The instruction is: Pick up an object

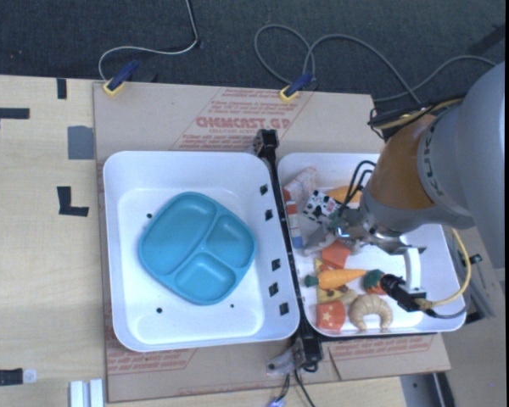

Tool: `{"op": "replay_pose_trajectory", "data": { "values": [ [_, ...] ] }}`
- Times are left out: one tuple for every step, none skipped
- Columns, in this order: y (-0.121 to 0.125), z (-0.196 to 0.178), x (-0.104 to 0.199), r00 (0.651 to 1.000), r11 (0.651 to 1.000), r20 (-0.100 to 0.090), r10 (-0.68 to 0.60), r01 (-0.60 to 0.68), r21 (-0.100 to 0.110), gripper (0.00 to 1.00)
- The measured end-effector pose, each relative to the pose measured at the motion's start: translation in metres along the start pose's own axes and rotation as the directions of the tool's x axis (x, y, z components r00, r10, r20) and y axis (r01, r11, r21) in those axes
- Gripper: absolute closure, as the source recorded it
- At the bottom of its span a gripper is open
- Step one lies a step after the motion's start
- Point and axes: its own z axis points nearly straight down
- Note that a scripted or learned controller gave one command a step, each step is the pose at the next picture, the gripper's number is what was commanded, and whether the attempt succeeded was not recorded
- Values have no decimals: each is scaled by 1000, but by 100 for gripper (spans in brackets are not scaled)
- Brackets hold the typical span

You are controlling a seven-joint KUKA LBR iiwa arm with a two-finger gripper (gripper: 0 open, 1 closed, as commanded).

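Note:
The right white bin (pixel 441 316) holds several small toy foods: an orange carrot (pixel 340 276), a croissant (pixel 369 311), a red-orange block (pixel 330 315), a red piece (pixel 335 253) and a black-and-white spotted toy (pixel 323 203). The grey arm with its orange band (pixel 403 172) reaches in from the right and hangs over this bin. My gripper (pixel 346 227) sits low above the pile, just over the red piece and next to the spotted toy. Its tips are hidden among the objects and the wrist.
The left white bin (pixel 119 227) holds a blue sectioned plate (pixel 197 247). A black divider (pixel 276 227) runs between the bins. A clear wrapped item (pixel 301 181) lies at the right bin's back left. Cables trail across the dark floor behind the cardboard.

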Motion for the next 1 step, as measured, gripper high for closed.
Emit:
{"op": "replay_pose_trajectory", "data": {
  "values": [
    [1,-11,-1,1000,1000,1,1,-1,-2,100]
  ]
}}
